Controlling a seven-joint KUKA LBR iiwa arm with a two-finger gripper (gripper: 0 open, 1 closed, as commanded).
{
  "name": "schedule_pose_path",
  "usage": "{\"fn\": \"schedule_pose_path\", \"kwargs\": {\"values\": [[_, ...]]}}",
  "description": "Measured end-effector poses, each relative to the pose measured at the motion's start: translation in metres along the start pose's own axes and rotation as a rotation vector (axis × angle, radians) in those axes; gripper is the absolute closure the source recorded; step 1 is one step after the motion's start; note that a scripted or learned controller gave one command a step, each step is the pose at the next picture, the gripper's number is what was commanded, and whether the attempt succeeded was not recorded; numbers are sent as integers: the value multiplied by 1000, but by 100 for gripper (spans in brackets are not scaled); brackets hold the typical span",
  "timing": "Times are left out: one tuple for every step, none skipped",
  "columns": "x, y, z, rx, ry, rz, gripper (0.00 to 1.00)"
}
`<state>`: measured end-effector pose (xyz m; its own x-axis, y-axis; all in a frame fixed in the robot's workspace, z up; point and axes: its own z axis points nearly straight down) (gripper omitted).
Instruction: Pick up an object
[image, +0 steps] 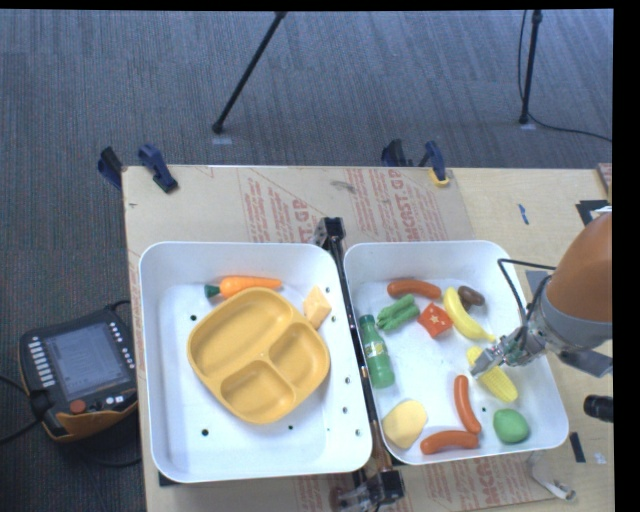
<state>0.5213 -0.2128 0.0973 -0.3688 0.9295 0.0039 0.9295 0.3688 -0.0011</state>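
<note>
My gripper (494, 358) is low in the right bin (520, 262), near its right wall, directly over a yellow corn cob (499, 383) and touching or almost touching its upper end. Close by lie a banana (463, 313), a red pepper piece (435, 320) and an upright red sausage (461, 402). A green lime (511, 427) sits in the bin's near right corner. The grey wrist with its orange band (590, 280) comes in from the right and hides part of the bin's right rim.
The right bin also holds a green bottle (375, 350), green beans (397, 314), a pale potato (404, 423) and two more sausages (413, 289) (450, 440). The left bin (160, 300) bears a yellow divided plate (258, 355), a carrot (245, 286) and a cheese wedge (317, 306).
</note>
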Motion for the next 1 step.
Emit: {"fn": "schedule_pose_path", "kwargs": {"values": [[103, 69, -130, -2, -3, -33, 100]]}}
